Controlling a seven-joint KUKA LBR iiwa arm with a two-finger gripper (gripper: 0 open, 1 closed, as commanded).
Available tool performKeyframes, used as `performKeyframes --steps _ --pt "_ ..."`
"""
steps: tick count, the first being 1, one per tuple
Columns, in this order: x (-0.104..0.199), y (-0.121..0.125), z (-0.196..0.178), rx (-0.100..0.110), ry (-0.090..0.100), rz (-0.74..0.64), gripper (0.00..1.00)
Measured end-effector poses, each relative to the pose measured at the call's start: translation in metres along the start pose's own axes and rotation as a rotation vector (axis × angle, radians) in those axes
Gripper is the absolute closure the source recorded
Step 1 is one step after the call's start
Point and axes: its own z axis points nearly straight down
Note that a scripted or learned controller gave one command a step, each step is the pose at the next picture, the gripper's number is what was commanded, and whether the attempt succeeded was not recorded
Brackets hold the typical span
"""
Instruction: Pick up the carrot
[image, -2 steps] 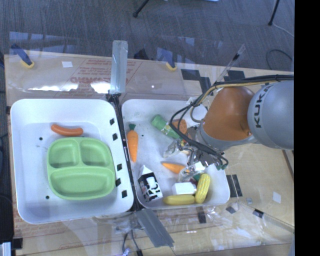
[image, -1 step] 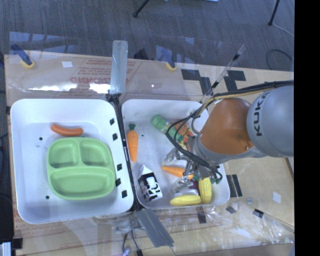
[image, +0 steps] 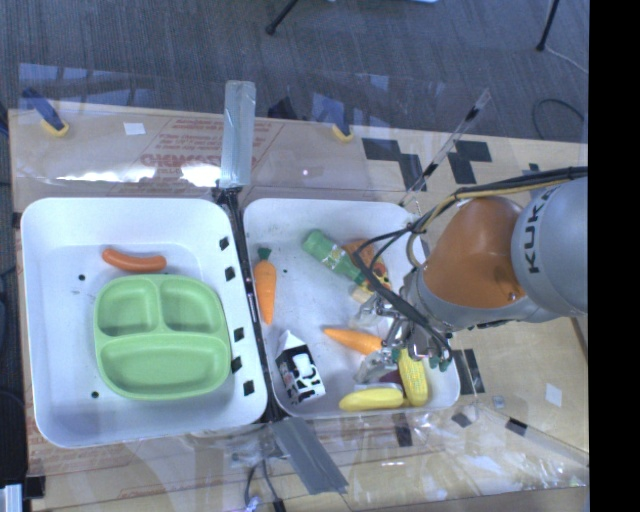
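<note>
Watch it: your gripper (image: 385, 350) sits low in the right bin (image: 300, 215), whether clenched I can't tell, beside a small carrot (image: 352, 340), the corn (image: 412, 375) and banana (image: 371, 400) crowding it, so it may snag those.

The carrot (image: 265, 288) is orange with a small green top, and it lies flat in the right bin (image: 300, 215) close against that bin's left wall. It runs lengthwise along the wall, green top toward the bin's far edge and tapered tip pointing toward the near edge.
</note>
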Motion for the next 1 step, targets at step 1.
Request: performKeyframes --steps 1 --pt "-0.0223 -0.0065 -0.0001 0.000 0.000 0.237 0.00"
